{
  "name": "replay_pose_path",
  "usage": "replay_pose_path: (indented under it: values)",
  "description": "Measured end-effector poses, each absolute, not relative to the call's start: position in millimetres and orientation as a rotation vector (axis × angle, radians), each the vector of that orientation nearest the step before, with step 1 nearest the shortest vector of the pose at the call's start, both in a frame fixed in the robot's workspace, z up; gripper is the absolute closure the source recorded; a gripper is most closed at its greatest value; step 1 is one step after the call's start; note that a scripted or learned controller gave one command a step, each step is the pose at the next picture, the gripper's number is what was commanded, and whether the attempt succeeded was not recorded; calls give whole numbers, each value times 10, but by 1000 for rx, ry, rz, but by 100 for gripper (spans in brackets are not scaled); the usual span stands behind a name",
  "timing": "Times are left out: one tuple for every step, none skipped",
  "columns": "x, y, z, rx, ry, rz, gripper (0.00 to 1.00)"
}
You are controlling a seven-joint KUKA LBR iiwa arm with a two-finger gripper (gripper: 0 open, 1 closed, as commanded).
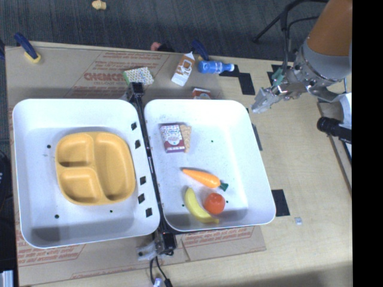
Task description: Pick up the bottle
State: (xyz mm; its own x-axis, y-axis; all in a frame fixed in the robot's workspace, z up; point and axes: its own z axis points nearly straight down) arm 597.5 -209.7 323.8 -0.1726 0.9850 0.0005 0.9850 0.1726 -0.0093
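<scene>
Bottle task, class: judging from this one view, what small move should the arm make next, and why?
Probably shift the end effector toward the view's left and slightly up, over the blue bottle, which lies on the bench behind the right bin, well apart from it.

Arm comes in from the upper right, orange band [333,18] topmost, grey wrist [323,61] just below it. Gripper [261,104] points down and to the left, tilted, hanging just beyond the top right corner of the right bin [256,160], over bare bench, not inside the bin. Fingertips sit close to the bin's rim at that corner but apart from it. Nothing seen between the fingers. Finger spacing too small and blurred to read. Wrist body sits further right of the bin than the tips.
</scene>
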Motion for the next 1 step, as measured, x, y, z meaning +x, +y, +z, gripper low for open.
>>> replay_pose_path:
  values:
    - [5980,-2096,3342,-2012,-2405,12,100]
